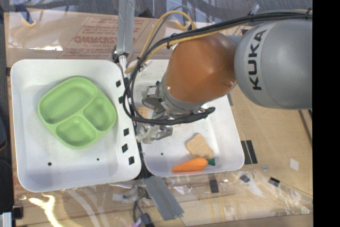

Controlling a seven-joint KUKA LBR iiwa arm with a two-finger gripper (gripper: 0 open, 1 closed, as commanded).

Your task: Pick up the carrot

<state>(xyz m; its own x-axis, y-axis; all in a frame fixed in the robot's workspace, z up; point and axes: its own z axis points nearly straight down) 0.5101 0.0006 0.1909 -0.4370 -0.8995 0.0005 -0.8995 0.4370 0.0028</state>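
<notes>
Gripper is seen low in the right bin, finger state not discernible; carrot is seen lying apart, lower right.

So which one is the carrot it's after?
Look in the right-hand white bin, at its near edge. The carrot lies there on its side, bright orange with a small green end, just below a pale tan, toast-like piece.

Orange carrot, green plate, white bins.
</notes>
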